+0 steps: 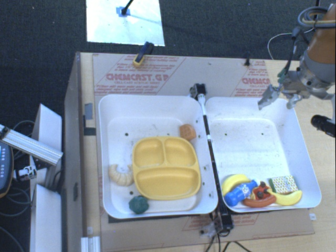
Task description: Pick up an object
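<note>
My gripper [277,100] hangs above the far right rim of the right bin [252,135], its two fingers spread open with nothing between them. Along that bin's near edge lie a yellow banana [234,181], a blue bottle-like toy [242,191], a red piece [259,198], a checkered block [284,183] and a second yellow banana [290,197]. In the left bin [118,114] sit a yellow divided plate [166,167], a brown lump [187,132], a pale croissant-shaped toy [121,175] and a dark green ball [139,205].
A black divider bar [206,127] runs between the two bins. The bins rest on a cardboard sheet [173,72] with a yellow-and-black tool [142,55] at its far edge. Grey equipment [31,146] stands at the left.
</note>
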`<state>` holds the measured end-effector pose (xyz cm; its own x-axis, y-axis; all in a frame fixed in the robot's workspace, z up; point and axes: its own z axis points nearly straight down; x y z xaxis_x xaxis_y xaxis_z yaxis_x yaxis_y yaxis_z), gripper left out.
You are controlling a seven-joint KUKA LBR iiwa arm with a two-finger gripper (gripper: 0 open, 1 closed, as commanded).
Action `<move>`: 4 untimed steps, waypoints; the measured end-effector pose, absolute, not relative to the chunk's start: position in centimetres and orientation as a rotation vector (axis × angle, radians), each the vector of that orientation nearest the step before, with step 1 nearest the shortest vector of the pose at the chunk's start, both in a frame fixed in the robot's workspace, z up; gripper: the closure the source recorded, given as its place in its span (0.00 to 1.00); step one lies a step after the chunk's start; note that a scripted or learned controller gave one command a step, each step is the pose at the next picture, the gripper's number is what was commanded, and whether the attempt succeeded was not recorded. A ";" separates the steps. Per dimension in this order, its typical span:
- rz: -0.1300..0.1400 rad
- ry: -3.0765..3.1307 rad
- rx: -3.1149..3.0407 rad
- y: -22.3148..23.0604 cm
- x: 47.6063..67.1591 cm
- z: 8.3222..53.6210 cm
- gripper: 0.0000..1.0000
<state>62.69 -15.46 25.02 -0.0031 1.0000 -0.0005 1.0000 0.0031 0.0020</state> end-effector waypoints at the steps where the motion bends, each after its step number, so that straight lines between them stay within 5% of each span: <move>1: 0.000 2.227 2.217 -11.6 66.5 13.7 0.00; 2: 0.005 2.226 2.211 -11.7 66.7 15.0 1.00; 3: 0.005 2.225 2.214 -4.5 64.3 21.5 1.00; 4: 0.006 2.226 2.215 4.4 66.9 25.5 1.00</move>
